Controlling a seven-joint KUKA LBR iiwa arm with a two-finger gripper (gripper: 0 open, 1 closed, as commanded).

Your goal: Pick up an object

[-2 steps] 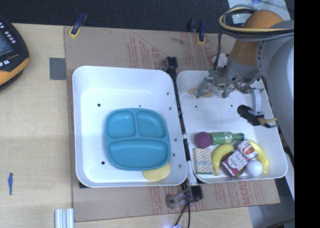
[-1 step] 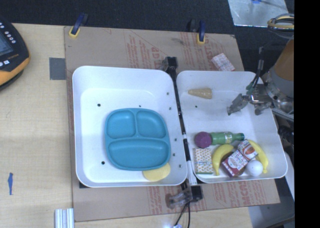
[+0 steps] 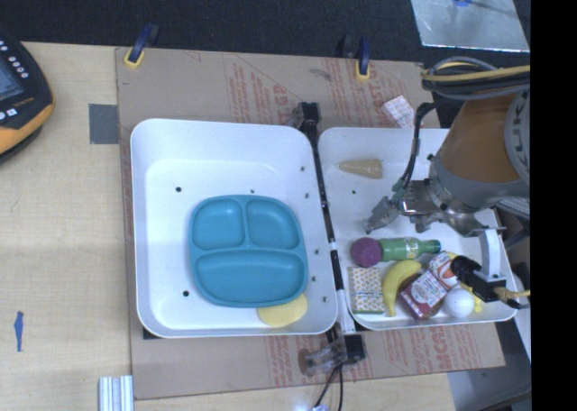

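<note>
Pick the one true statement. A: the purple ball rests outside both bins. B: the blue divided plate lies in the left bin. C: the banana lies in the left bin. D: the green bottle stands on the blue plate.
B: the blue divided plate lies flat in the left bin; the banana, green bottle and purple ball are all in the right bin.

No text, number or brand can be read with confidence. The cardboard sheet (image 3: pixel 225 85) under the two bins carries repeated red printing in slanted bands, seen along its far edge and its near edge, but the letters are too small and blurred to make out. A small packet (image 3: pixel 429 288) at the near edge of the right bin (image 3: pixel 379 143) bears a red and white label, likewise illegible. The screen of the yellow handheld unit (image 3: pixel 16 94) at the bench's left edge shows no readable characters.
</note>
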